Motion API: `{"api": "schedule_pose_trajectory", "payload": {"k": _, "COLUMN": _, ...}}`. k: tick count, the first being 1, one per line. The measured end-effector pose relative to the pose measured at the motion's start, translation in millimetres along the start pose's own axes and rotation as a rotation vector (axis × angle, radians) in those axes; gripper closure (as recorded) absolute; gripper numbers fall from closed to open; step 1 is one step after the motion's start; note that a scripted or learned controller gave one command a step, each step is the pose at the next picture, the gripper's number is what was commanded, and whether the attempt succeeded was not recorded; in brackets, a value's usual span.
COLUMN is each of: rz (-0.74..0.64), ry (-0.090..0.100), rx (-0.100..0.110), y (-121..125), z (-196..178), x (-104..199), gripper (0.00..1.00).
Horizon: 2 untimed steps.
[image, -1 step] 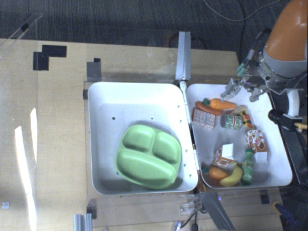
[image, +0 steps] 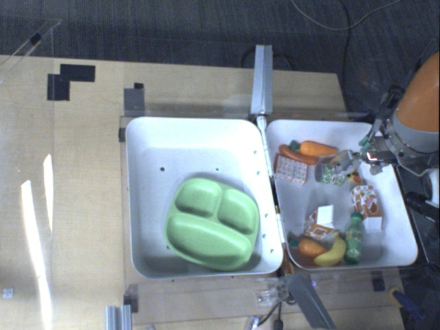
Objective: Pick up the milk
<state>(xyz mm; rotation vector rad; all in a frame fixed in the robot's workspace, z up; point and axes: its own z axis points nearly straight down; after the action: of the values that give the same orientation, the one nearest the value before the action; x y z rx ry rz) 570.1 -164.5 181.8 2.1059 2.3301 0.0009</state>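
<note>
Jaws are at the back right of the right bin point(image: 411, 245), low over the clutter, beside a small green-and-white can point(image: 333, 174). It's too blurred and dark there to tell if they're open or closed, and I see nothing held in them. The arm point(image: 421, 112) comes in over the bin's right wall.

My read is that the milk point(image: 322, 218) is the small carton with the white top. It sits front-centre in the same bin, well apart from the jaws, and looks tilted or lying down rather than upright.

Around the milk:
- a patterned carton point(image: 365, 201) is near its right
- a green bottle point(image: 354, 236) is just beside it, front right
- a banana point(image: 333, 253) and an orange fruit point(image: 309, 246) look to be touching its front edge

Further off, a carrot point(image: 317, 148) and a red-and-white box point(image: 291, 169) lie along the back left. The left bin point(image: 148, 184) holds a green tray point(image: 213, 222).

Handling, as a guess:
- It's probably a toy carton, so light and hollow, with smooth, slightly slick faces.
- The walls may flex if squeezed hard, and it will skid if nudged off-centre.
- Best hold is across the two flat side faces at mid-body, not the top ridge.
- Come in from the back and left, where the bin floor is bare. The front is crowded, so a jaw could catch the banana or the bottle.
</note>
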Motion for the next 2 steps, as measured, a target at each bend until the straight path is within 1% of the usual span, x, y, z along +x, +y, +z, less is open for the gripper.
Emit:
{"api": "schedule_pose_trajectory", "payload": {"k": 1, "rz": -0.090, "ry": -0.015, "rx": -0.033, "y": -25.2, "z": 68.6, "x": -32.9, "gripper": 0.00}}
{"api": "schedule_pose_trajectory", "payload": {"k": 2, "rz": -0.038, "ry": -0.027, "rx": -0.060, "y": -47.5, "z": 74.2, "x": -38.3, "gripper": 0.00}}
